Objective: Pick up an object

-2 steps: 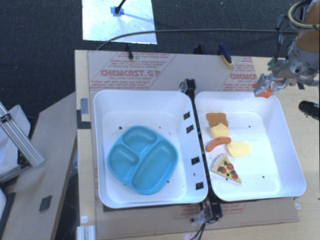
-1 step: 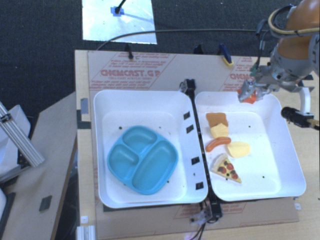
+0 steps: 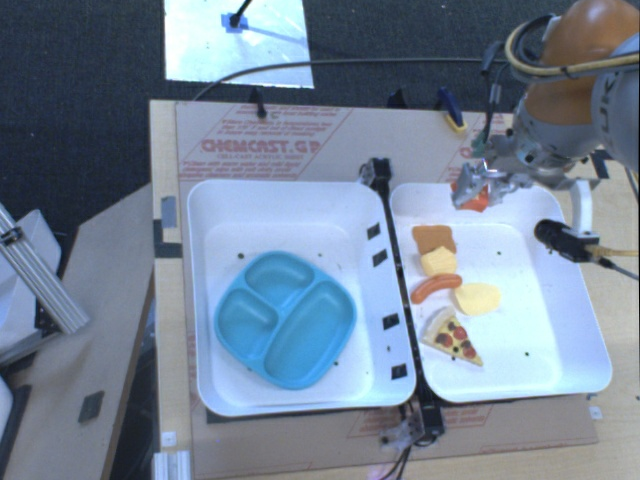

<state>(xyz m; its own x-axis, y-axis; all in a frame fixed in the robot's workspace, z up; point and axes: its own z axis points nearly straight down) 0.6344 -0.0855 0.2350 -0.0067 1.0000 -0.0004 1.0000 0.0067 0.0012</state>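
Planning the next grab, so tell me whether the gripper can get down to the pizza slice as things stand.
Probably yes. The pizza slice lies flat in the right bin with open space above it. The gripper hangs over that bin's far edge. The sausage sits close beside the slice, leaving little room on that side.

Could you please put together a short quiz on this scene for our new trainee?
1. True or false: the blue plastic divided plate lies in the left white bin.
2. Which item lies nearest the front edge of the right white bin? A) the brown toast-like square B) the orange toy sausage C) the toy pizza slice
3. Fill in: the gripper is seen above the right bin's ____ rim, with something orange-red at its tip.

Key: 1 true; 2 C; 3 back.
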